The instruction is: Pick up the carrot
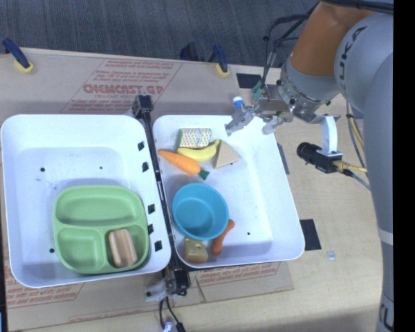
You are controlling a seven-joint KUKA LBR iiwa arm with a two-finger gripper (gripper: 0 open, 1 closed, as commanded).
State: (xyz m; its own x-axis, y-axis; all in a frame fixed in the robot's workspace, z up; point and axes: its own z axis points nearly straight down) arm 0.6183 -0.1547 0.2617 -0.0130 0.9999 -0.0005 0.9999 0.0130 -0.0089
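carrot point(180, 162) orange, tapered, green-tipped

Orange carrot point(179, 161) lies slanted, apparently touching the banana.

carrot point(179, 161) in right bin point(263, 185) | bowl point(199, 211) before it | tray point(100, 228) in left bin point(28, 158)

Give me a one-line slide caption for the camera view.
Gripper hovers over the right bin's far rim, the carrot lying beside a banana inside.
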